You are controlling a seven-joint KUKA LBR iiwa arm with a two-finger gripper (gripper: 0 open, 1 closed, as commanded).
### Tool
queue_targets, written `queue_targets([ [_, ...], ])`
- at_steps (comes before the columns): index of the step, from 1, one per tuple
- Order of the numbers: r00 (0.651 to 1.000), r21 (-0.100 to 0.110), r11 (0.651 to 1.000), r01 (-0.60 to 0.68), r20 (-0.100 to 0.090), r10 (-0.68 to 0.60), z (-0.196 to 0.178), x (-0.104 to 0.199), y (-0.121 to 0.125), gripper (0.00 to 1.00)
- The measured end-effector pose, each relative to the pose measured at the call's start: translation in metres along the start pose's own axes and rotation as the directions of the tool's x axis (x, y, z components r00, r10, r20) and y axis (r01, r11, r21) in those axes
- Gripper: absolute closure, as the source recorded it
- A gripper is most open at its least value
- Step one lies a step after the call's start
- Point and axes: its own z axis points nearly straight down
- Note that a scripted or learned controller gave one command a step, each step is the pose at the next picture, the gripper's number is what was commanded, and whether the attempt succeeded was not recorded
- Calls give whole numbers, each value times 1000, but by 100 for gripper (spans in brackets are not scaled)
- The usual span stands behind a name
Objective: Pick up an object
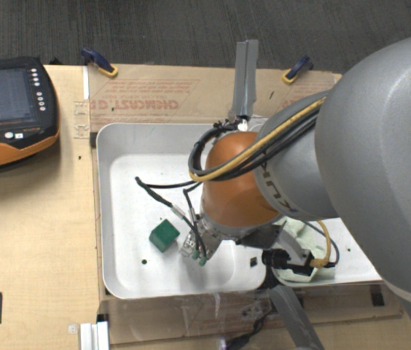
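Camera view: pincer [194,252] low in the white bin [118,217], grip state unclear, green block [164,235] just left. Approach step; next, close on block.

floor [154,20]: dark grey carpet beyond table's far edge | table [30,239]: pale wood | cardboard [162,100]: flat sheet along far edge, red print, held by two blue-orange clamps [100,62] | pendant [9,111]: orange-black, dark screen, table's left edge | light: even, soft

even bright light, soft shadows
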Motion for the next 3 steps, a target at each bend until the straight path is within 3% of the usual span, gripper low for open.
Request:
queue_targets([
  [1,955,-2,955,295,3,-295,-161,18,26,100],
  [2,831,-1,831,557,2,-557,-76,24,32,100],
  [3,698,-1,698,717,7,-716,-159,-36,-45,100],
])
